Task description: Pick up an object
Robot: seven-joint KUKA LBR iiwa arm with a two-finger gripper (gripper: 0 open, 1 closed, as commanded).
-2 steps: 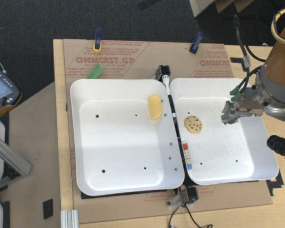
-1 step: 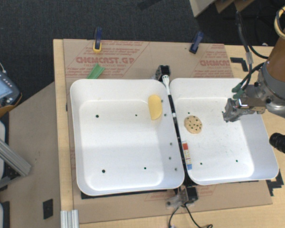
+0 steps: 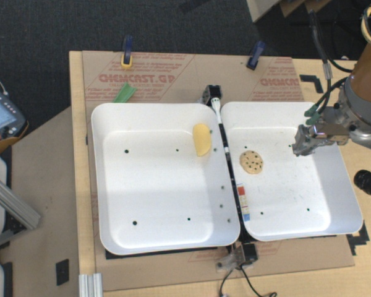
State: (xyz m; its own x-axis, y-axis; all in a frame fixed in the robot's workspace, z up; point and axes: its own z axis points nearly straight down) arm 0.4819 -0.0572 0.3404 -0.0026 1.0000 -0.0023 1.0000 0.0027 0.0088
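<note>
From my remote seat, the step in hand looks like the approach, nothing picked yet. Two shallow white plastic bins sit side by side on the cardboard-covered tabletop. The left bin has a pale yellow banana-shaped toy near its right wall. The right bin has a small round tan cookie with dark chips lying flat toward its left side, not far from the divider between the bins.

My grey metal claw hangs over the upper right part of the right bin, well apart from the cookie and further from the banana. I can't tell whether it is open or closed at this angle; I see nothing gripped in it.

My read: the cookie is the nearest candidate. Next move calls for shifting the claw left across the right bin until it is above the cookie, then descending straight down. The cookie is thin and flat on the floor, so I judge it a tricky grasp; the claw must go nearly to the bin floor or it will close on air.
</note>
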